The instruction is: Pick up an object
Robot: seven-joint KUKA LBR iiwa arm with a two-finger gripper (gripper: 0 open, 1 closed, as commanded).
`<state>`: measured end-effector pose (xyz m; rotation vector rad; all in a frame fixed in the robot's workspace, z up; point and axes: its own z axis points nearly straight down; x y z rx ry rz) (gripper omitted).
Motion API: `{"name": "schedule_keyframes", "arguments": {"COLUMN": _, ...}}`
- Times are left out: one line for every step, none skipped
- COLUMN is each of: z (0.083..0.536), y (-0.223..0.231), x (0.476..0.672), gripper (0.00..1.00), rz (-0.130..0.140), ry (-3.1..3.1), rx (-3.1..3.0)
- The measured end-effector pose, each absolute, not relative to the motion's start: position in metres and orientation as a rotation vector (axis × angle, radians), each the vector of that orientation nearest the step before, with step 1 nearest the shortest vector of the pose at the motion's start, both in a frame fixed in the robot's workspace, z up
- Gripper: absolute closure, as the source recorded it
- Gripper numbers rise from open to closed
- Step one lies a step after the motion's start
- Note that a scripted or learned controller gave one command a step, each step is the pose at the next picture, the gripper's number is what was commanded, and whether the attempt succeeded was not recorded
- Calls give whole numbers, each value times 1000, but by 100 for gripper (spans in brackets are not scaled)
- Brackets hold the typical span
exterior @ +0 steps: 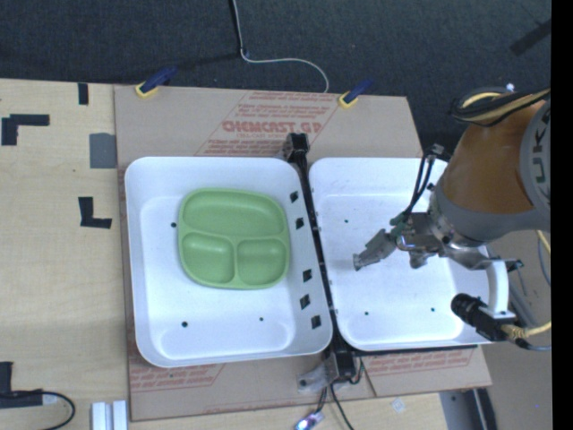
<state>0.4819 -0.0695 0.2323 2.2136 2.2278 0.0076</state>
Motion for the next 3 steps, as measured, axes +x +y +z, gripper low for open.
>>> {"name": "schedule_keyframes", "arguments": {"z": 234, "y": -72, "x": 483, "gripper": 100, "rz": -4, "ry": 2227, "rx": 2221}}
{"name": "schedule_keyframes", "arguments": {"z": 366, "y": 2, "x": 502, "gripper": 100, "rz": 16, "ry": 2229, "rx": 2203}}
{"name": "schedule_keyframes", "arguments": {"z": 431, "y": 48, "x": 484, "gripper": 100, "rz": 9, "ry": 2229, "rx": 2210}}
